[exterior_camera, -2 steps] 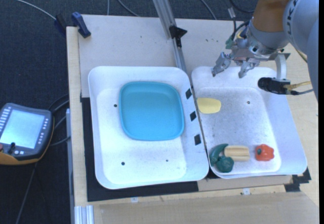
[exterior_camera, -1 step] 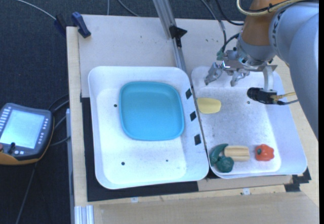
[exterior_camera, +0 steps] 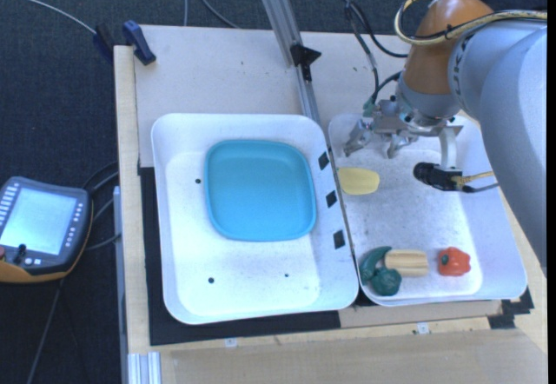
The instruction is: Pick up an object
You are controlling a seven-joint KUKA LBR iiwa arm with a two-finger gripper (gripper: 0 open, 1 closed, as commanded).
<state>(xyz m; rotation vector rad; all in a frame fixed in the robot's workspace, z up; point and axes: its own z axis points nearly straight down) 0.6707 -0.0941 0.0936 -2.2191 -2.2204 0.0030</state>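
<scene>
The left bin (exterior_camera: 174, 226) holds a turquoise square plate (exterior_camera: 259, 189). The right bin (exterior_camera: 486, 226) holds a pale yellow piece (exterior_camera: 358, 181) near its left wall, and along its near edge a green pepper (exterior_camera: 380, 270), a tan block (exterior_camera: 407, 262) and a red tomato (exterior_camera: 453, 261). The gripper (exterior_camera: 380, 141) hovers above the yellow piece, fingers spread, grasping nothing.

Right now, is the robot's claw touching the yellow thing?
Apart. The camera view shows bare white bin floor between the gripper and the yellow thing, which lies below it in the right bin.
</scene>
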